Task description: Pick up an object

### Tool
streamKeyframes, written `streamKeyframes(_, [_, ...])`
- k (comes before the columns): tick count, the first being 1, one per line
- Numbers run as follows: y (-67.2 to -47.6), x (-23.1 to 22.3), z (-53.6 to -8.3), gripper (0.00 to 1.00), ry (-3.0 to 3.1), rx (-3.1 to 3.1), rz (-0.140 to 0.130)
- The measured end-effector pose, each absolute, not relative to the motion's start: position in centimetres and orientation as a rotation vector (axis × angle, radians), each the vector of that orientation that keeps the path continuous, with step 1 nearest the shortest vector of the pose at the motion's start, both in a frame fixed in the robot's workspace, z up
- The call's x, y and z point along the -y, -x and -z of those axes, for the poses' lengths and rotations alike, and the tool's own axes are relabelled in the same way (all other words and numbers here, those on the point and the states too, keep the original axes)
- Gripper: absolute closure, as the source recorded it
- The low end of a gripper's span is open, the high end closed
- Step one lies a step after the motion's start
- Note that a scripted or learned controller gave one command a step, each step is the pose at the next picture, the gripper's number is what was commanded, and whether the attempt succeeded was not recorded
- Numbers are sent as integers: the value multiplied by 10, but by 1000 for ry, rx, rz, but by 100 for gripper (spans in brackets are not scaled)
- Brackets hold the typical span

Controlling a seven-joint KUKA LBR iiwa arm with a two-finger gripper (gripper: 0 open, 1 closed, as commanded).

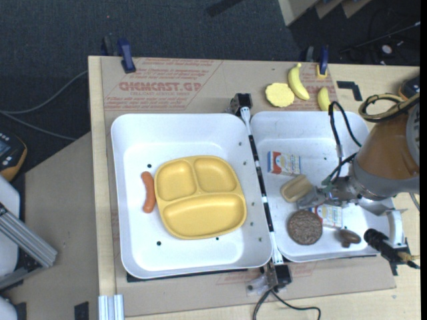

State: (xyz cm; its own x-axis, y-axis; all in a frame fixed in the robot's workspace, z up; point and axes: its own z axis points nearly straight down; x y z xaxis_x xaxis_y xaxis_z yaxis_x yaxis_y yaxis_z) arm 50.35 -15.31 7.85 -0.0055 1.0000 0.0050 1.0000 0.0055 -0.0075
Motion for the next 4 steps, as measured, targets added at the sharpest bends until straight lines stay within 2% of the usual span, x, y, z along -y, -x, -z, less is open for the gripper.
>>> streamKeyframes(1, [-489, 96, -84, 0, 2211, 2223, 0])
streamKeyframes(2, [-497, 93, -84, 0, 2221, 2223, 1])
streamKeyframes(3, [-533, 98, -85, 0, 2222, 2226, 2])
streamKeyframes(4, [-580, 106, -85, 0, 2223, 2227, 3])
